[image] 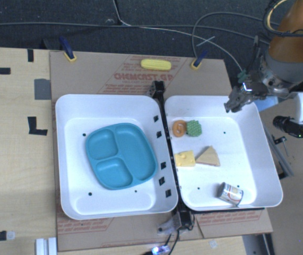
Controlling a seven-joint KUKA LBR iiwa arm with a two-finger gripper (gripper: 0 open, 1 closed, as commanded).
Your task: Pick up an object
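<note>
Hovering over the far right corner of the right bin

Counting the contents: two white bins sit side by side on a cardboard sheet. The left bin (66, 142) holds one blue divided plate (120, 155) with three compartments, lying flat near its middle. The right bin (262, 158) holds five small things: one orange ring (179, 128) and one green knobbly piece (194, 128) touching each other at the far left, one yellow block (184, 159) and one tan wedge (208, 156) just beside each other nearer the middle, and one silver can (230, 194) lying tilted on its side at the near right. One yellow oblong piece (155, 65) lies on the cardboard beyond the bins, between two blue-and-yellow clamps.

None of the five things in the right bin is lifted; each rests on the bin floor, well apart from the arm. The can looks metallic with a dark band and a pale end.

Reaching in from the right, the gripper (235, 103) hangs at the far right corner of the right bin, about over its rim. Its dark fingers point down and to the left; whether they are apart or together cannot be told, and nothing shows between them
</note>
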